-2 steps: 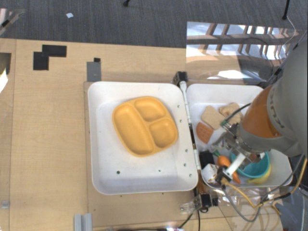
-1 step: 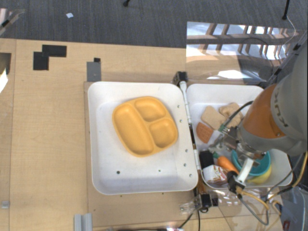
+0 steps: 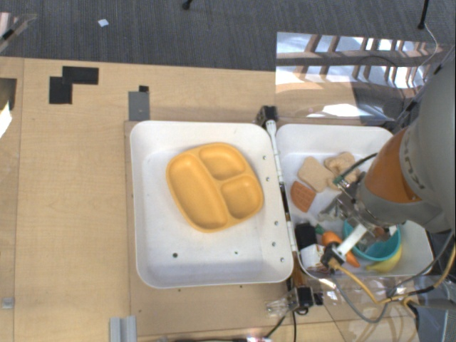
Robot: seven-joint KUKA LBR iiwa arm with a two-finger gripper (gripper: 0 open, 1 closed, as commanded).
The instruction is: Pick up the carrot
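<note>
**Pincer over the carrot**

Our pincer [image 3: 335,251] hangs low in the right bin [image 3: 313,140], just beside the carrot [image 3: 332,239]; its state we cannot tell. We judge the grasp pending: descend, close, lift.

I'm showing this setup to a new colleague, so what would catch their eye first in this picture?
The yellow divided plate stands out first, lying alone in the left white bin. Next comes the grey arm with its orange band, reaching in from the right over the right bin. Below it is a cluster of small items, among them tan bread-like pieces, a teal bowl and a small orange carrot.
</note>
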